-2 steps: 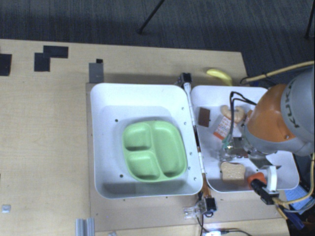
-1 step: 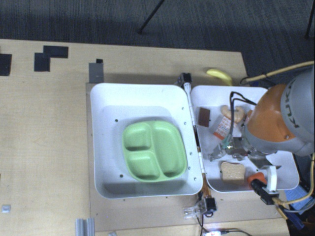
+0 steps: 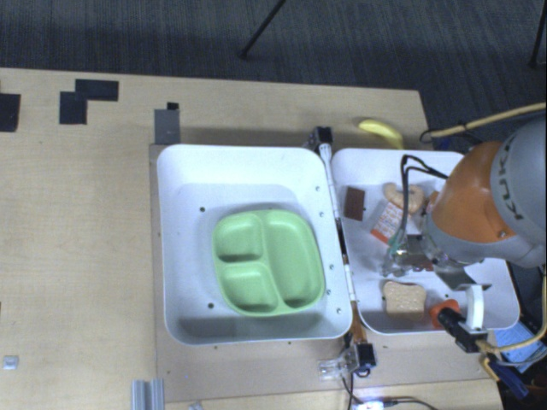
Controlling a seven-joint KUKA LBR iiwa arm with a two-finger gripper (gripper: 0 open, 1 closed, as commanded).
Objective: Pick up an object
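1. Since nothing is seen lifted, the pick looks not yet done; the grasp and lift remain.
2. Toast (image 3: 403,296) lies near the right bin's (image 3: 504,313) front edge, just below the jaws (image 3: 402,259).
3. Whether the jaws are open or closed, I cannot tell.
4. A packet (image 3: 386,220) and a brown block (image 3: 355,203) lie farther back.

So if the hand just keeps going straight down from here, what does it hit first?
Probably the bare floor of the right bin under the hand, beside the snack packet; depth is hard to judge.
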